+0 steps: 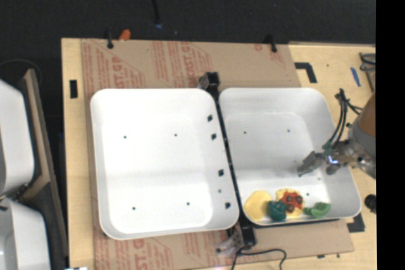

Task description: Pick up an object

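Light falls from overhead and is fairly even. The two white bins take most of it: my right bin [278,104] and the left bin [152,161] glare almost to blank white, their floors losing surface detail. Soft grey shading lies along the inner walls of the left bin. Beyond the bins, behind the bench [190,60], the floor goes near black. The whole picture is soft and grainy; my gripper [314,162], at the right bin's edge, is blurred.
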Action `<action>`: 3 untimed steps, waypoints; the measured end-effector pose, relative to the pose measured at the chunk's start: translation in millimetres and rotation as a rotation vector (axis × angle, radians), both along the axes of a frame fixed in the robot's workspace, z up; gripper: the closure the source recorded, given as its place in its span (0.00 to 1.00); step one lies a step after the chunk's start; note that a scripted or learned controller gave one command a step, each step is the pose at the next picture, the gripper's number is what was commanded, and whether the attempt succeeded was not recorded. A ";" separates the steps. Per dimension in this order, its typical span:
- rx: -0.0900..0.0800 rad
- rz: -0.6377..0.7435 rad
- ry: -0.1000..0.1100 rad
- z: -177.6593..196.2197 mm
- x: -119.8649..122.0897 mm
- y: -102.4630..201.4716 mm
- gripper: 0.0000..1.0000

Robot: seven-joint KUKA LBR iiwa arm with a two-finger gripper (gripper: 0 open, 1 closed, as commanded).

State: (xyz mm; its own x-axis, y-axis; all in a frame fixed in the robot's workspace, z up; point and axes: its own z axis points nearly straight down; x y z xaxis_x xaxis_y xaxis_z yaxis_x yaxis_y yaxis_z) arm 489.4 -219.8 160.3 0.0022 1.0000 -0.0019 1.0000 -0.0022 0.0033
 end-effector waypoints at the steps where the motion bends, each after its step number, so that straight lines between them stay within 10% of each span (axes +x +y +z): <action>1: 0.003 0.006 0.005 -39.9 19.2 47.3 0.00; 2: 0.001 0.002 0.002 -60.2 71.5 10.7 0.00; 3: 0.003 0.003 0.002 -59.3 62.7 -5.0 0.00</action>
